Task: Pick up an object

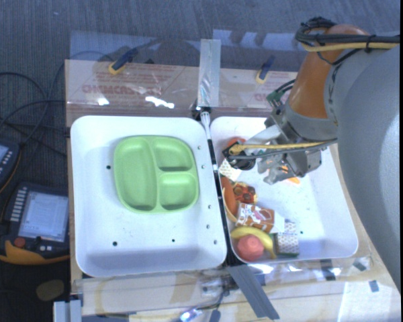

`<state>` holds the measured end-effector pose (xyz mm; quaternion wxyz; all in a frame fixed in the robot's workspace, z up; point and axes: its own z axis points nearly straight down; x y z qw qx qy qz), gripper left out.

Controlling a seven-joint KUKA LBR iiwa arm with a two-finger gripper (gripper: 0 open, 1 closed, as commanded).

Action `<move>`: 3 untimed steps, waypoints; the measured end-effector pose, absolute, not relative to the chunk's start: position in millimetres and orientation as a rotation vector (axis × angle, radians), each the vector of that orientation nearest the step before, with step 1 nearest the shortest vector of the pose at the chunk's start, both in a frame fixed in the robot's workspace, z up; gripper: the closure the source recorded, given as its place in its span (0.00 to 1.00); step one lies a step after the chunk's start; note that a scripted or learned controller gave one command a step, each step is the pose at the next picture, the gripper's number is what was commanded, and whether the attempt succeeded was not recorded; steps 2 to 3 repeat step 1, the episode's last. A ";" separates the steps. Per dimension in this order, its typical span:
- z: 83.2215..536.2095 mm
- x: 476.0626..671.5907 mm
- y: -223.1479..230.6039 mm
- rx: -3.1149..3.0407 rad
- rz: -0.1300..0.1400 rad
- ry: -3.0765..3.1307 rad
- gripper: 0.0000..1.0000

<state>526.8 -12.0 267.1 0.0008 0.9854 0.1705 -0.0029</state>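
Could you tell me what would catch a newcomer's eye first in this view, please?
First, the bright green divided plate, alone in the left bin. Next, the grey arm with its orange band, reaching in from the right over the right bin, where a clutter including a red apple crowds the left wall.

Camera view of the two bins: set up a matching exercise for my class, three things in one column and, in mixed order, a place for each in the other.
Things:
1. green divided plate
2. red apple
3. gripper

Places:
A. near corner of the right bin, against its wall
B. over the middle of the right bin
C. in the left bin

Pairs: 1-C, 2-A, 3-B
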 end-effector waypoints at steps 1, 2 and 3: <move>254.0 507.3 -64.3 3.080 -0.010 0.613 1.00; 254.0 507.3 -64.3 3.080 -0.010 0.613 1.00; 254.0 507.3 -64.3 3.080 -0.010 0.613 1.00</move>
